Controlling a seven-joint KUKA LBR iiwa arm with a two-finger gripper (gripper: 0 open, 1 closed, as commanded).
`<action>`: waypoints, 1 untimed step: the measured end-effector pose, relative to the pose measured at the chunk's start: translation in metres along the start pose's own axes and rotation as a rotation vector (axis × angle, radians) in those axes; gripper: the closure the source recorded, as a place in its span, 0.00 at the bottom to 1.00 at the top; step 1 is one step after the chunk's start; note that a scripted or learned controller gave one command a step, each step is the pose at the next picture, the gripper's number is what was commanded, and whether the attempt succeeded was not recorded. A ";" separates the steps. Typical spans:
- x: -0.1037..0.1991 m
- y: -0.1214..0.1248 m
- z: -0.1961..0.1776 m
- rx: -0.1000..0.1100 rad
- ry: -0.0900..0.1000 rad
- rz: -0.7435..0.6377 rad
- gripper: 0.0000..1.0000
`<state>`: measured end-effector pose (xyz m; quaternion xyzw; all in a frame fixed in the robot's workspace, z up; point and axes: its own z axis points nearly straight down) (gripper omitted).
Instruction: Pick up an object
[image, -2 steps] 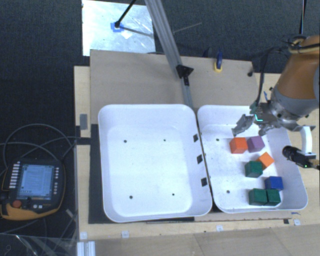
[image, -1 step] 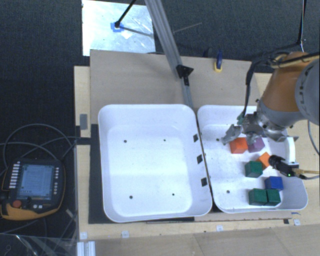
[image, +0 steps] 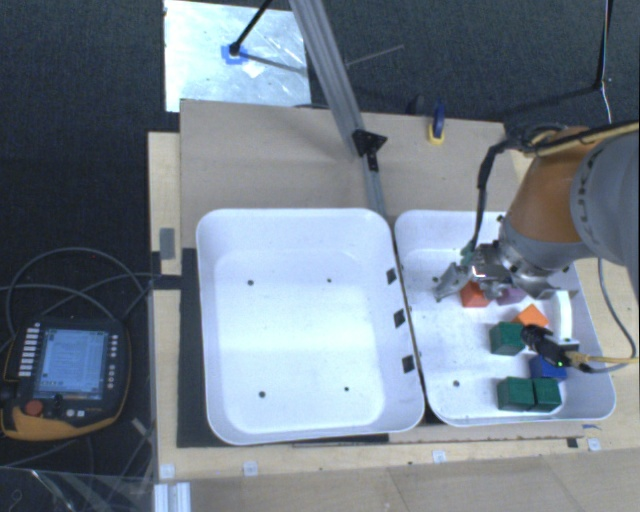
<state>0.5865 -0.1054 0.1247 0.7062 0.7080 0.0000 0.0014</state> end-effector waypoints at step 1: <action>-0.001 0.006 0.009 -0.021 -0.004 -0.001 0.00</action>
